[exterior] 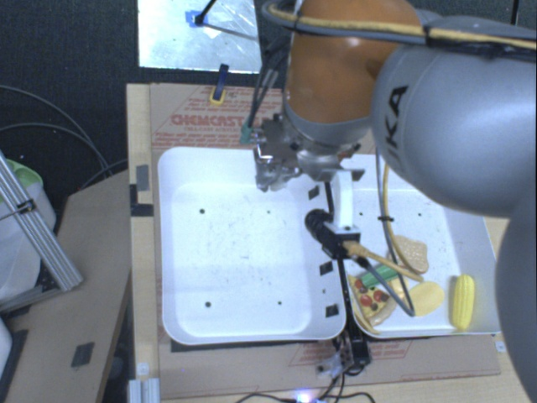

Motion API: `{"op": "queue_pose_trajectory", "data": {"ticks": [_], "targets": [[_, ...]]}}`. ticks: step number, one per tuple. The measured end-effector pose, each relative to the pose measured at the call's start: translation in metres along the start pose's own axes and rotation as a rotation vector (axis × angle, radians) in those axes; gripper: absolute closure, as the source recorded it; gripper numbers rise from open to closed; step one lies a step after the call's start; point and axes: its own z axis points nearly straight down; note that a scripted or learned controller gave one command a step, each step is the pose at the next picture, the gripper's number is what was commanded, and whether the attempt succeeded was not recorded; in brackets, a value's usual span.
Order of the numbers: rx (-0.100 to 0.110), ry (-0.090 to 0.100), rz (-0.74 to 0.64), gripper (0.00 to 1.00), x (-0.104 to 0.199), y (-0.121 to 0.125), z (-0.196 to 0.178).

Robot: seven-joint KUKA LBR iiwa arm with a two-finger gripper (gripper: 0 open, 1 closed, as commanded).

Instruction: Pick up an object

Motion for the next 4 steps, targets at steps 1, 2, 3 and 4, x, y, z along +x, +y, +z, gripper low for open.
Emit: {"op": "queue_pose_trajectory", "data": {"ticks": [1,2,3,4], "targets": [[0.032,-0.014,0.008,1.00,0.043,-0.009,0.207],[0.017,-0.010,0.015,1.00,0.031,-0.058,0.254],[0.009,-0.011,0.015,1.00,0.013,0.044,0.253],[0.022,-0.010,0.015,1.00,0.005,-0.029,0.253]]}}
